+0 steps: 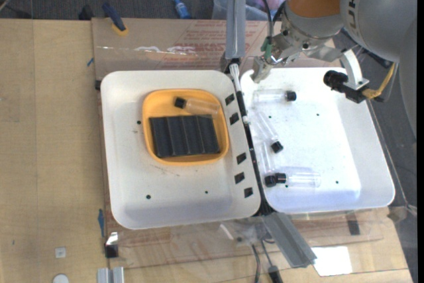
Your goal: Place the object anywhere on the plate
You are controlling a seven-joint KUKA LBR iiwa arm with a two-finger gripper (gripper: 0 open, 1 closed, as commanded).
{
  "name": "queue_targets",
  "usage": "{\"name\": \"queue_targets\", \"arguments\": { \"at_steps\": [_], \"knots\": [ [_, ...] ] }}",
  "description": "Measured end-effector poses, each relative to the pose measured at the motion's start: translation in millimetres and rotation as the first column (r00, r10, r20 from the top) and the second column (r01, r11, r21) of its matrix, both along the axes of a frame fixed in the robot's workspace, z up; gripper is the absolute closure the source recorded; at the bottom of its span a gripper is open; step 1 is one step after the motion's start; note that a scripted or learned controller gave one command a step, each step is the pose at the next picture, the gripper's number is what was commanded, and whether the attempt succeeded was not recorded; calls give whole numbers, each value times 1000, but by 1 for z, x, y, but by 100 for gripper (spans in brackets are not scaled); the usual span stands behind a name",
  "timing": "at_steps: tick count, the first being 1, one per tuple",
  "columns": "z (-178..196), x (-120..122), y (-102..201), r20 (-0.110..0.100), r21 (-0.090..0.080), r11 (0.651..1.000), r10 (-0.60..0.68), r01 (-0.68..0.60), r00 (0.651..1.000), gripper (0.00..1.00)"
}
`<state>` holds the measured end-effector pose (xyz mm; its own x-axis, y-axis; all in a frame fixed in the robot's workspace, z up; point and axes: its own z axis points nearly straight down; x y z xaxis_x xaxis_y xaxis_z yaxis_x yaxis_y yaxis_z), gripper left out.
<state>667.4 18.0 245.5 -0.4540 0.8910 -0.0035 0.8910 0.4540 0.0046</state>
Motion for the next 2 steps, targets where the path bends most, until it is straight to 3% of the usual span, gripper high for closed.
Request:
{"name": "queue_targets", "arguments": {
  "at_steps": [1,2],
  "knots": [
    [-9,-1,-42,-6,1,988,156,-156,988,100],
    [6,0,-71,1,0,993,116,-116,993,100]
  ]
}}
